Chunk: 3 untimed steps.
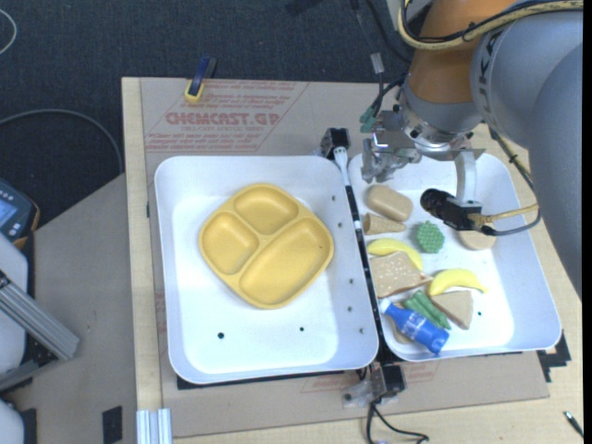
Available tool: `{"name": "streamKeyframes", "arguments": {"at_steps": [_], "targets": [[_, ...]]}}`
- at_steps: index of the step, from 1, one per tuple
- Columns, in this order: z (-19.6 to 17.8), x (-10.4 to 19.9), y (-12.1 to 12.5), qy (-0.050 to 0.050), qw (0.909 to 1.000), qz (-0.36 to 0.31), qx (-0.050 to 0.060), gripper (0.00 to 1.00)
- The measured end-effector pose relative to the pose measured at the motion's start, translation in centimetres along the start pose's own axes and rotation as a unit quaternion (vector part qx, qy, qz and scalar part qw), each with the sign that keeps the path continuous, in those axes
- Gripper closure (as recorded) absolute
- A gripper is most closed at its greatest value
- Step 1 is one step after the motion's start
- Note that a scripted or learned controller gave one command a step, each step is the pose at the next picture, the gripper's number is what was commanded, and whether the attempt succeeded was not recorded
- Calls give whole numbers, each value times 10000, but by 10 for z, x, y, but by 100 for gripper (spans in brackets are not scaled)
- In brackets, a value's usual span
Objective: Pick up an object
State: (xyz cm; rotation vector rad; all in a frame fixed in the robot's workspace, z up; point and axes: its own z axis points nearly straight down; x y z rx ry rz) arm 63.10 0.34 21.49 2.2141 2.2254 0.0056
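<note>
My gripper hangs over the far left corner of the right bin, just above a tan bread roll. Nothing shows held in it. Below the roll lie a small brown piece, a green knobbly ball, a yellow banana and a slice of toast. Nearer the front are a second banana, a green bean pod, a pale wedge and a blue bottle. A tan disc lies at the right.
The left bin holds a yellow divided plate. The ridge between the bins runs just left of the gripper. The grey arm fills the upper right. A yellow and blue clip lies on the board behind the bins.
</note>
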Motion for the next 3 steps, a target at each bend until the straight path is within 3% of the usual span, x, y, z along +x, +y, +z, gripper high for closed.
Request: {"name": "streamKeyframes", "arguments": {"at_steps": [1,2,3], "targets": [[-21,-1,-1,-5,10000,18,-5,100],[-19,-4,-5,-6,10000,26,29,100],[-2,-2,7,-8,10000,18,27,100]]}}
